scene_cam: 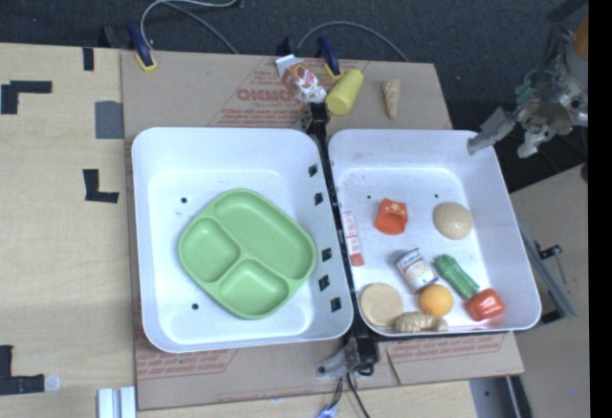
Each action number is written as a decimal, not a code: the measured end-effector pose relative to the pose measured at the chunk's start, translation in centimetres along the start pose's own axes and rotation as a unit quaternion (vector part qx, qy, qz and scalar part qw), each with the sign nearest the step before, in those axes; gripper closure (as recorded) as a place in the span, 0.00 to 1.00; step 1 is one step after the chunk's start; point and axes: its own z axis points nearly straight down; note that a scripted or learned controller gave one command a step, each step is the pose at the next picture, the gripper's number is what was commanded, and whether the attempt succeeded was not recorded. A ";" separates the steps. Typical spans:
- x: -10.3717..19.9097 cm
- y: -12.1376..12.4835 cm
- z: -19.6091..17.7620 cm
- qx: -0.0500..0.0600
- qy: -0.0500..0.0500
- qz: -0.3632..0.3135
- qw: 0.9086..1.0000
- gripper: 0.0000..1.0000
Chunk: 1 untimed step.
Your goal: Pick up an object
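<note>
The right bin (478, 167) holds several small items: an orange-red piece (390, 215), a beige ball (452, 220), a small can (414, 268), a green piece (456, 275), an orange (435, 299), a red piece (485, 304), a tan disc (381, 303) and a tan lump (419, 321). My gripper (507, 137) hangs above the bin's far right corner, away from all of them. Its two fingers (486, 133) are spread apart and open, with nothing between them.
A green divided plate (247, 252) lies in the left bin (158, 177). Behind the bins on the cardboard sit a yellow bottle (344, 91), a small carton (298, 79) and a tan cone (391, 98). Cables run across the dark floor beyond.
</note>
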 end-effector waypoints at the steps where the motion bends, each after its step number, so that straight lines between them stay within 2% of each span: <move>1: 9.8 1.2 10.6 0.001 0.001 -0.001 1.000 0.00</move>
